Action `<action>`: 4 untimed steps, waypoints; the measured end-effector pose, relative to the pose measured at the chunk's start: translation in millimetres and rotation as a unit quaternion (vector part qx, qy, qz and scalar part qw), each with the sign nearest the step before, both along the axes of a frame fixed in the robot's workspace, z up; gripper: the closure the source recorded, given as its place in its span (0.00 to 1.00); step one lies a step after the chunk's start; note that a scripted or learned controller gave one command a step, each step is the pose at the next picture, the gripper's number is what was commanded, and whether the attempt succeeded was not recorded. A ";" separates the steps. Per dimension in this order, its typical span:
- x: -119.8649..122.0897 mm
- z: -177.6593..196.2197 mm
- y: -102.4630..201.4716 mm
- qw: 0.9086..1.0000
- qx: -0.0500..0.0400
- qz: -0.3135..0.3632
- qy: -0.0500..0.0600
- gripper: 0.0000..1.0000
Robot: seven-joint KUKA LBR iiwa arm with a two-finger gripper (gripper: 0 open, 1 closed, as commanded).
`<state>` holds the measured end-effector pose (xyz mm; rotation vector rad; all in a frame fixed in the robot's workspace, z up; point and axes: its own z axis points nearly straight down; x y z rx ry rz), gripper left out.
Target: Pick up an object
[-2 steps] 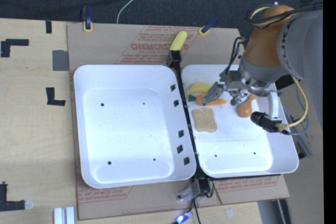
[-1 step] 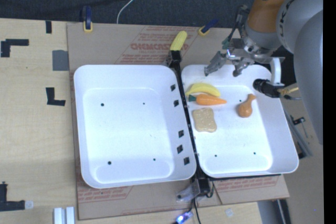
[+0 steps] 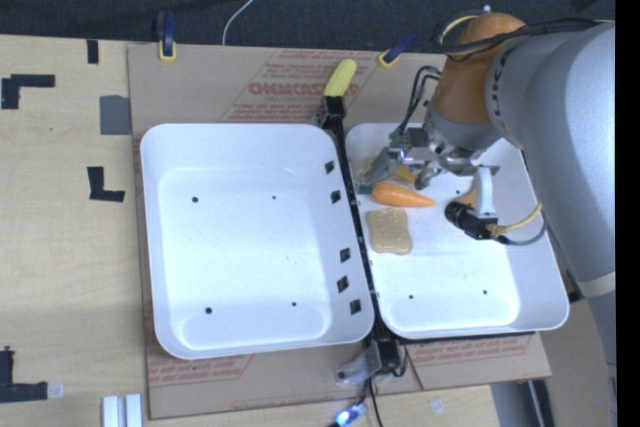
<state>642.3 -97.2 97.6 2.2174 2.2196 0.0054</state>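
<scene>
My arm (image 3: pixel 560 115) is the biggest thing here: it is grey, with the orange band (image 3: pixel 470 75) above the wrist, and it comes in from the right over the right bin (image 3: pixel 470 315). The left bin (image 3: pixel 240 305) stands just beside the right one; they touch along the middle, where a row of black clips (image 3: pixel 345 255) sits on the shared edge. Both bins rest on a brown cardboard sheet (image 3: pixel 270 85) on the wooden bench (image 3: pixel 60 245).

My gripper (image 3: pixel 405 165) hangs low at the far left corner of the right bin, near the dividing edge. If my jaws are released or clenched, I cannot tell, because the wrist hides them.

Just below the gripper lies an orange carrot (image 3: pixel 402 197), pointing to the right. Below the carrot, near to it, lies a tan sponge-like block (image 3: pixel 390 232). A yellow clamp handle (image 3: pixel 340 77) stands at the far end of the dividing edge.
</scene>
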 end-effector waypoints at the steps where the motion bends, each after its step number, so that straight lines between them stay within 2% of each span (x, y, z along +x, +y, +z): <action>1: 0.4 9.7 2.6 1.000 0.003 0.001 0.000 1.00; 2: -54.3 91.2 52.2 1.000 0.001 0.002 0.003 1.00; 3: -55.8 303.2 104.7 1.000 0.001 0.003 -0.006 1.00; 4: -132.7 215.2 97.6 1.000 0.000 -0.001 0.010 1.00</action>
